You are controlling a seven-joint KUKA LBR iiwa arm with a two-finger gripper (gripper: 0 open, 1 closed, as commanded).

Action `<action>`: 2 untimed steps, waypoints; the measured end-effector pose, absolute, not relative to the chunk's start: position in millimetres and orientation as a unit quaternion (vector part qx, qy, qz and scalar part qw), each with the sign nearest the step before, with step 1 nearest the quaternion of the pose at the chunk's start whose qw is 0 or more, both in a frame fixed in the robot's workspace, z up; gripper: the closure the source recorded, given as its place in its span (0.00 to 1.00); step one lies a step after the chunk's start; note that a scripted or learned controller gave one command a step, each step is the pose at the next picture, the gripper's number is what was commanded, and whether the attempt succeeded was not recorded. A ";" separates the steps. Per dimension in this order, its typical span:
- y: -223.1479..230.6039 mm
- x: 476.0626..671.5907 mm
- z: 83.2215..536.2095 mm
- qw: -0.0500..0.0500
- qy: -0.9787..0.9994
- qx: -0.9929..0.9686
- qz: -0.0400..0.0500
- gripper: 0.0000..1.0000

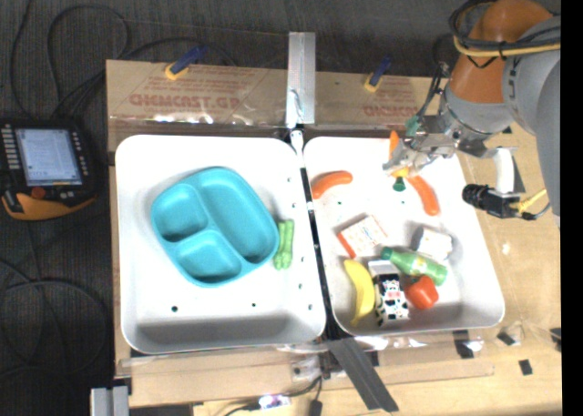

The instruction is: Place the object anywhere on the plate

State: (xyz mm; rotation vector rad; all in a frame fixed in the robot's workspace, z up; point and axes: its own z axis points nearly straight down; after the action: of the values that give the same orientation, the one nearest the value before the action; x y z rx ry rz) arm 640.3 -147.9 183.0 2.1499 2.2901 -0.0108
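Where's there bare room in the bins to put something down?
Left bin: bare floor in front of the blue plate and in its far right corner. Right bin: a patch between the sausage and the carrot. Its near half is crowded: banana, bottle, box.

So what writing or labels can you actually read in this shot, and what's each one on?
"CHEMCAST GP", faint red print, partly blurred: left cardboard panel behind the bins.
Red print on right cardboard panel: too blurred.
Orange-and-white card in right bin: too small.
Pendant screen: unreadable.
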 end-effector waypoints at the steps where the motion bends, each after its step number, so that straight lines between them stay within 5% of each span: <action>1: -131.4 669.5 303.9 0.000 0.688 0.725 -0.002 1.00; 2: -134.2 669.4 346.4 0.000 0.634 0.773 -0.003 1.00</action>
State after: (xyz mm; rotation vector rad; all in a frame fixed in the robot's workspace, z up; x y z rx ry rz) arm 669.4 -134.2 346.4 2.4291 1.9924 -0.0082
